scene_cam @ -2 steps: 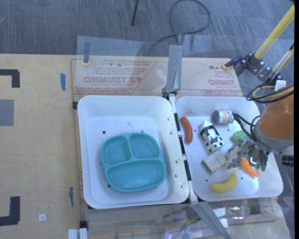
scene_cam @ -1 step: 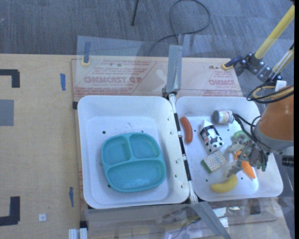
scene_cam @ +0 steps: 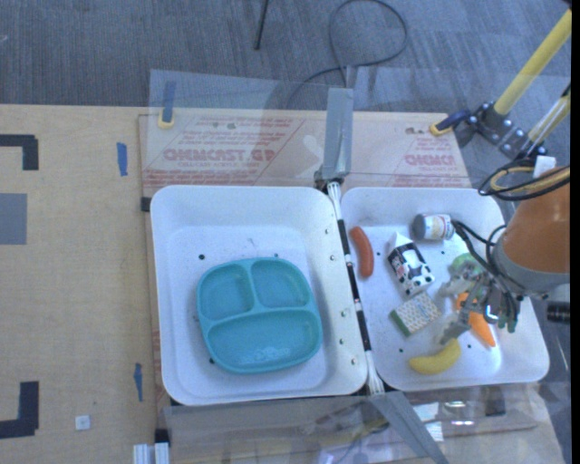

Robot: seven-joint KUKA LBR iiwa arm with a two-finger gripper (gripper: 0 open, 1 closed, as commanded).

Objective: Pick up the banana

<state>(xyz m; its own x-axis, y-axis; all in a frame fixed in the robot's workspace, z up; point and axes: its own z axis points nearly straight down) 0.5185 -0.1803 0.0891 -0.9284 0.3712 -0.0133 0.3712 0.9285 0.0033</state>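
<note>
Hovering my pincer (scene_cam: 473,313) just above the banana (scene_cam: 434,361); I cannot tell its state. The banana lies unlifted, so grasping remains.

Grey carpet floor (scene_cam: 109,36) up top, black cable (scene_cam: 367,27) looping on it. Tan bench top (scene_cam: 72,272) with blue tape bits (scene_cam: 121,159), black corner marks (scene_cam: 25,149).

Carrot (scene_cam: 481,328) and box (scene_cam: 416,314) crowd banana (scene_cam: 434,360).
</note>
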